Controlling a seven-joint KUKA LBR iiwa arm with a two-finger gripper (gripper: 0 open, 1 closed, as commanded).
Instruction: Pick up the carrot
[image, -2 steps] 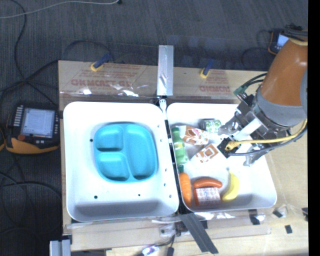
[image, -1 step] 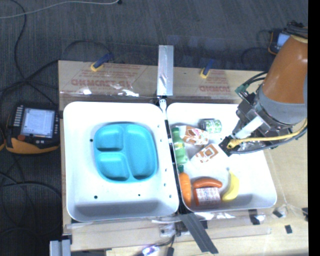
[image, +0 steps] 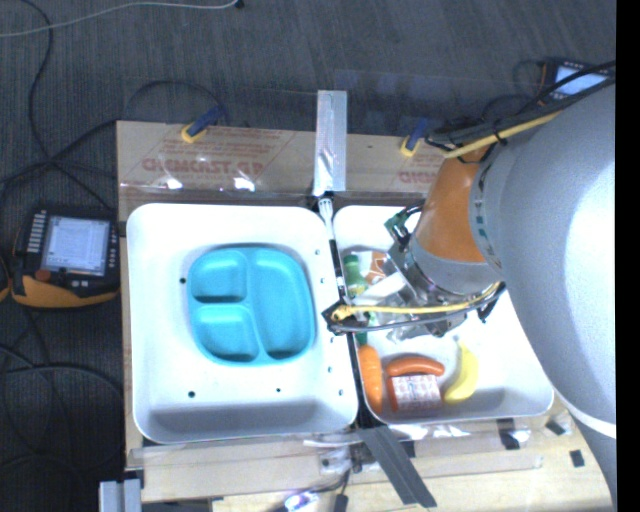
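The carrot (image: 371, 374) lay at the left edge of the right bin (image: 520, 385), just beside a red packet (image: 413, 380) and a banana (image: 461, 373). The arm (image: 455, 225) hung over that bin; I couldn't tell its grasp.

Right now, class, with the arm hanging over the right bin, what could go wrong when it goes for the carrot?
1. The carrot lies against the right bin's left wall, which may block a finger.
2. A red-and-white packet sits right beside the carrot, so the hand might catch it instead.
3. The banana lies close by and could get knocked.
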